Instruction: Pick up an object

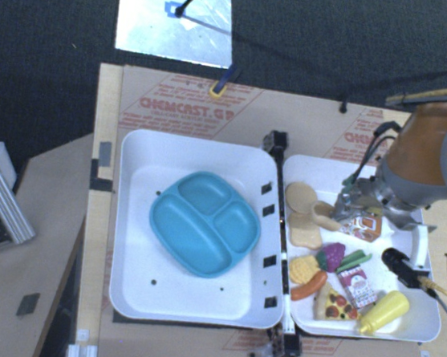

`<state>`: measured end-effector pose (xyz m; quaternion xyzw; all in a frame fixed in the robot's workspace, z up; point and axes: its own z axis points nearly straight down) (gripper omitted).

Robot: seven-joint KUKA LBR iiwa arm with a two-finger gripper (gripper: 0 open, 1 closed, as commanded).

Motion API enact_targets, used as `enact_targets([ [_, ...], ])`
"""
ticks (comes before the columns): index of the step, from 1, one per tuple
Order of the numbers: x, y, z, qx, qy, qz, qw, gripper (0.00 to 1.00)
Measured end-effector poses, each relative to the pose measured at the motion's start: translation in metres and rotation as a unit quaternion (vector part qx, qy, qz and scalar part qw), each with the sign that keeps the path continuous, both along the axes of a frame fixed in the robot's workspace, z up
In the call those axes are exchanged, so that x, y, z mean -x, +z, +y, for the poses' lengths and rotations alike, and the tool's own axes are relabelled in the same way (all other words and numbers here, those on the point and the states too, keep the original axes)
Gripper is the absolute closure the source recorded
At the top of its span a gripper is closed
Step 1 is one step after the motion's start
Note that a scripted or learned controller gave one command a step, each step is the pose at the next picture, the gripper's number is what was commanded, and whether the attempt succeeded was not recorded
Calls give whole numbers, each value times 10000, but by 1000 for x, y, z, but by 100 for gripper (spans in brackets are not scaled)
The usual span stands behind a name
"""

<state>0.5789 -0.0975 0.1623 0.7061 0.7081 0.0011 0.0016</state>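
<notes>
Objects to pick from are all piled in the right bin: a couple of tan bread-looking pieces, a small carton, grapes, corn, a hot dog, a pizza slice, a yellow bottle and a red packet. The left bin just has a blue divided plate sitting in it. The arm's gripper is down in the upper part of the right bin, right next to the carton and the bread pieces, but I honestly can't tell what state it's in or whether it has anything. Nothing looks lifted, so I'd say the pick isn't done yet; grasp and lift are what's left.
</notes>
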Motion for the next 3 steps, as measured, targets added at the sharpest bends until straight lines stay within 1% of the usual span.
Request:
enact_targets([
  [1,-3,64,-1,2,7,-14,10000,100],
  [2,-4,62,-1,-4,4,7,10000,100],
  [3,25,72,48,-13,25,20,10000,100],
])
